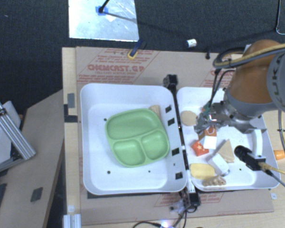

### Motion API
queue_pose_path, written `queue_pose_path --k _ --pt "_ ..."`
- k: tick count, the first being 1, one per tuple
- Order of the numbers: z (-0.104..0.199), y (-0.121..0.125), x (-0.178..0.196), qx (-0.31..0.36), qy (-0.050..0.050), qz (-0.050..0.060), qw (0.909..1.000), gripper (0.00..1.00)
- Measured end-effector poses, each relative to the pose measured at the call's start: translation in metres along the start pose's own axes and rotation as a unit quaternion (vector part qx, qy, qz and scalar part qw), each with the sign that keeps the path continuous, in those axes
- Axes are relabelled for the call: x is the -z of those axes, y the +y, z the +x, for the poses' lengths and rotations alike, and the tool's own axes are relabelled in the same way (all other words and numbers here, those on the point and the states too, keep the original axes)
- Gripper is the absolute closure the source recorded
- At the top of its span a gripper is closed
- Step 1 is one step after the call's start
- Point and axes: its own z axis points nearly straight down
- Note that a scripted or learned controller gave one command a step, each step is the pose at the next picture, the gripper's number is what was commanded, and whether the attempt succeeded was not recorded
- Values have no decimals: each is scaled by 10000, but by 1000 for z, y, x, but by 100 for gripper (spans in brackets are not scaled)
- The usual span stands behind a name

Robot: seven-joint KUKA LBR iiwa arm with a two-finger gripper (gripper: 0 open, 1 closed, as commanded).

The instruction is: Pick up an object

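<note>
Hand [206, 120] is noted low over the right bin [192, 96], in its far half and toward its left wall. Whether it is set wide or narrow cannot be told, and nothing is seen held in it. The arm [256, 80] is stretched in over the counter's [109, 65] right edge and across the bin's far right corner.

A round tan disc [187, 117] is recorded just left of the hand, close to the wall shared with the left bin [92, 108]. A white and red carton [210, 140] is placed just on the near side of the hand; contact cannot be judged. A small orange-red block [199, 148] is set against the carton's near left side, and a tan wedge [225, 151] is found just to its right.

Toward the right bin's near edge, a white block [219, 164], a yellow piece [202, 170] and a knobbly tan piece [213, 180] are grouped close together.

A green divided plate [135, 137] is laid in the middle of the left bin, with a tan scrap [155, 110] tucked at its far right rim.
</note>
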Motion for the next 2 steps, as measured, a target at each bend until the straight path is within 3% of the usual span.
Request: queue_pose_path --k 1,2 --pt "-1 -8 16 -2 1 -8 10000 100" --pt "13 -11 9 19 1 0 10000 100"
